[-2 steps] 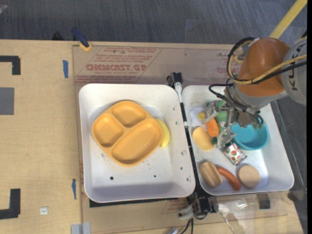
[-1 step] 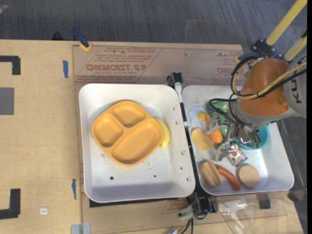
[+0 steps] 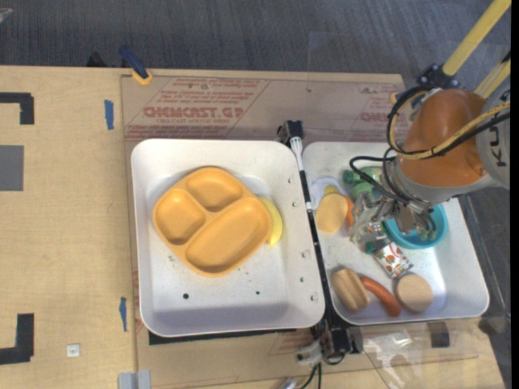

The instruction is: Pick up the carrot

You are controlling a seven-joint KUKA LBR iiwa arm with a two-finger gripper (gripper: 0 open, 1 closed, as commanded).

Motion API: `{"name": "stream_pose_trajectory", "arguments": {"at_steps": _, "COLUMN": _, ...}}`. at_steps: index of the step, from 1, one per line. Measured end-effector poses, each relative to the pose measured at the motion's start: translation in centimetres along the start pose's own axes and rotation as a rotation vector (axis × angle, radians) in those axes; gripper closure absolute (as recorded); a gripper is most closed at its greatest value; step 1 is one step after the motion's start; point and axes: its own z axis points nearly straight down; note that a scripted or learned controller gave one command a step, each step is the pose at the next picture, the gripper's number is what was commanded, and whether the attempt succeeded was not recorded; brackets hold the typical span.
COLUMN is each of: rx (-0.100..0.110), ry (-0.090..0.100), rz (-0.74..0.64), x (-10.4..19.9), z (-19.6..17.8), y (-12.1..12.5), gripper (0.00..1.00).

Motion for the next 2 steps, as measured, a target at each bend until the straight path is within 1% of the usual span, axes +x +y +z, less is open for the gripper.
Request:
{"name": "stream_pose_trajectory", "arguments": {"at_steps": 1, "rx": -0.002, "ry": 0.005, "rz": -0.001, "x": 0.1, "z": 0.2, "y": 0.1, "gripper": 0.0}}
{"name": "stream_pose_trajectory", "arguments": {"at_steps": 2, "rx": 0.0, "ry": -0.006, "rz": -0.002, "x": -0.2, "z": -1.1, "y": 0.1, "gripper": 1.0}}
